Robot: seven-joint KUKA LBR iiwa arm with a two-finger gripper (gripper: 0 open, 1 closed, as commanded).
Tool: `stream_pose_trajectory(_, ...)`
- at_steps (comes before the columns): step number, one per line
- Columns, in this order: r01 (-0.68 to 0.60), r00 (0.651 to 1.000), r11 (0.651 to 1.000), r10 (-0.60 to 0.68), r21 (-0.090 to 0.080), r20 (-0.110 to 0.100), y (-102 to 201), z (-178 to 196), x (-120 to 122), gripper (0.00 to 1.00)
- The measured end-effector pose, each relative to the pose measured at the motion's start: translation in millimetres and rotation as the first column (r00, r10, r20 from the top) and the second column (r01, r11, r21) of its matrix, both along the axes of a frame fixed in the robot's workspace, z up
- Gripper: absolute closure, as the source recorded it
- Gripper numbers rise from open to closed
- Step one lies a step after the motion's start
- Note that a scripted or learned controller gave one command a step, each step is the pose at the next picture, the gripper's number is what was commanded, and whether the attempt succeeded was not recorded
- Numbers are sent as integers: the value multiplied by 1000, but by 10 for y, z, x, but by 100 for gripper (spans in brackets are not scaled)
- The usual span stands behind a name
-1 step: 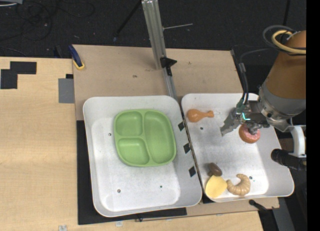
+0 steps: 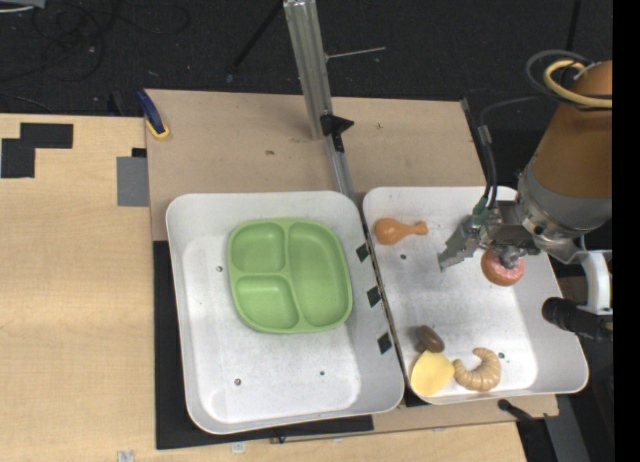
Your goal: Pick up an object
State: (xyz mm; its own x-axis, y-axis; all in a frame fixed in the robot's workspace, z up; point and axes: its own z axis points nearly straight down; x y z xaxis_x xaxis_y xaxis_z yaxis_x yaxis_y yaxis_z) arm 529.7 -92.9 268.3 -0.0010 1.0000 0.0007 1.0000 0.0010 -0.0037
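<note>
While the grey arm with its orange band (image 2: 575,140) leans in over the right-hand shallow white bin (image 2: 560,375), its two-finger gripper (image 2: 478,241) hangs above the bin floor, and I cannot tell how it is set. A round red-and-white toy (image 2: 502,267) sits just beside it, toward the arm. An orange drumstick-shaped toy (image 2: 398,231) lies near the bin's far left corner. By the near rim lie a small dark brown lump (image 2: 429,338), a yellow wedge (image 2: 431,374) and a tan croissant (image 2: 479,369). A green divided plastic plate (image 2: 289,274) rests in the left bin (image 2: 260,400).

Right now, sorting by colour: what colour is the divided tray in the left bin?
Light green, seen in the camera view.
</note>
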Motion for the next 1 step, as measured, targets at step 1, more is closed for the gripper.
stream_pose_trajectory(1,1,1000,1000,-1,1,-5,-26,-442,-1,0)
